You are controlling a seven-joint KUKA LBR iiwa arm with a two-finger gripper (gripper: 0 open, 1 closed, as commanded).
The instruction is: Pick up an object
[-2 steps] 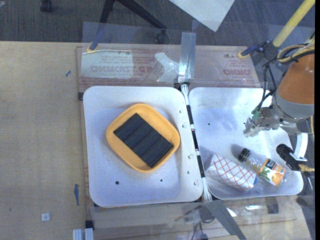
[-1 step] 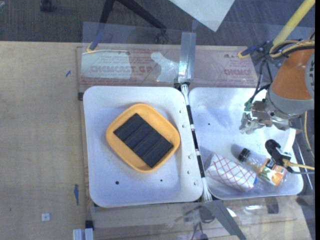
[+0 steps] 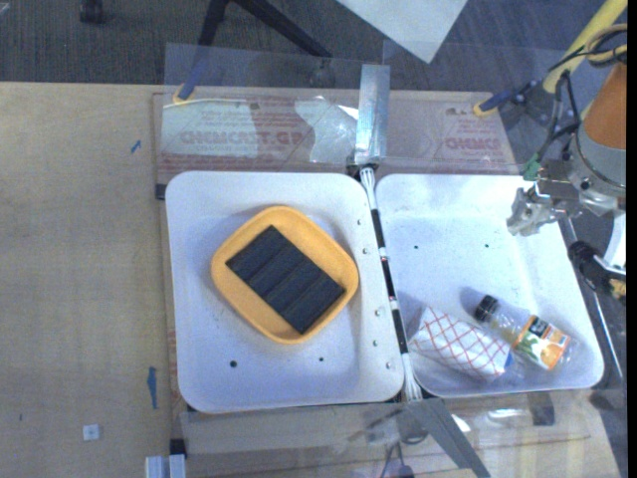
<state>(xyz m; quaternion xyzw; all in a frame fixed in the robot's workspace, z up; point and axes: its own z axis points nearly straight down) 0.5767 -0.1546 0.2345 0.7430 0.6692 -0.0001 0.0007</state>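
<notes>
A yellow square dish with a dark ribbed insert lies in the middle of the left bin. In the right bin, near its front, lie a small clear bottle with a black cap and an orange label and a white paper tray with a red check pattern. The bottle and the tray touch or nearly touch. My gripper hangs over the right bin's far right corner, well apart from the bottle and the tray, with nothing seen in it.
A metal divider post stands behind the seam between the bins. Taped plastic sheeting covers the bench behind the bins. Yellow and black cables hang at the far right, by the arm.
</notes>
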